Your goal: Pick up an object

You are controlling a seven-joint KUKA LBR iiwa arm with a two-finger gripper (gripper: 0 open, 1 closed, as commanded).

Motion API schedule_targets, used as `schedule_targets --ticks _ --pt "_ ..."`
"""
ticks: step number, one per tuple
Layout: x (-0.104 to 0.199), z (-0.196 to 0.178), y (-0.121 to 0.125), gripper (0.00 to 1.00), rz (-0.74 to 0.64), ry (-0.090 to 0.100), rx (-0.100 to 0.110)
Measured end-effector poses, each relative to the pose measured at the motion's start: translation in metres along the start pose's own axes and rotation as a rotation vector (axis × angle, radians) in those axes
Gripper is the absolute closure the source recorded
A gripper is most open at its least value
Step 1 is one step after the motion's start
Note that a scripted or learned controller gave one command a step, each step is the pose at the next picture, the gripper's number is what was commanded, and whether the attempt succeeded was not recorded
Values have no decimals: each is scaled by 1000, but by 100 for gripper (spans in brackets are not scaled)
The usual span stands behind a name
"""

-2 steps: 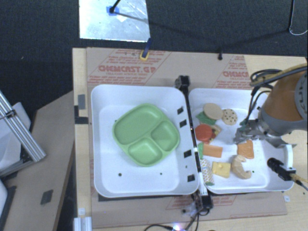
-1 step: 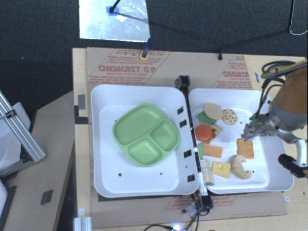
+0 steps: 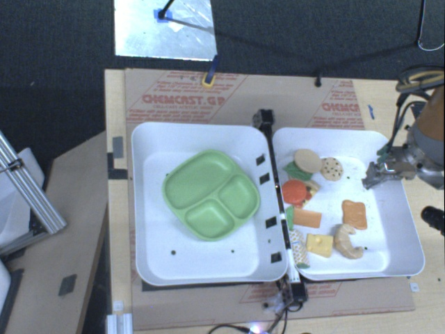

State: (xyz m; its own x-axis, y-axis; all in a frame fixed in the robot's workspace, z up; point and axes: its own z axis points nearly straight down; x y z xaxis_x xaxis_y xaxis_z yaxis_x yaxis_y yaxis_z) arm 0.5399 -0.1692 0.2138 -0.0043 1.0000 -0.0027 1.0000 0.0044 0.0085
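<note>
Arm at the right bin's far-right edge, toy food spread below it.

Camera view: the gripper (image 3: 375, 176) hangs over the right bin (image 3: 400, 218) near its right rim, nothing visible between its fingers; whether they are spread or closed I cannot tell. In this bin lie a round bun (image 3: 307, 161) and a chip cookie (image 3: 332, 168) toward the far edge, a red tomato (image 3: 295, 191) and an orange wedge (image 3: 306, 218) by the left wall, a toast slice (image 3: 354, 213) mid-bin, and a cheese block (image 3: 320, 245) beside a croissant (image 3: 347, 242) near the front edge. The left bin (image 3: 149, 207) holds a green divided plate (image 3: 211, 195) at its middle.
</note>
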Motion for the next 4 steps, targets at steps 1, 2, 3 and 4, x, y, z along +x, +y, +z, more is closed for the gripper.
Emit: schedule_targets --ticks 1,2,3,4 --pt "0 -11 1 100 0 2 5" --pt "51 -22 12 100 -5 3 5" --pt "110 -24 25 100 -7 4 5" --pt "154 -19 38 100 -5 4 6"
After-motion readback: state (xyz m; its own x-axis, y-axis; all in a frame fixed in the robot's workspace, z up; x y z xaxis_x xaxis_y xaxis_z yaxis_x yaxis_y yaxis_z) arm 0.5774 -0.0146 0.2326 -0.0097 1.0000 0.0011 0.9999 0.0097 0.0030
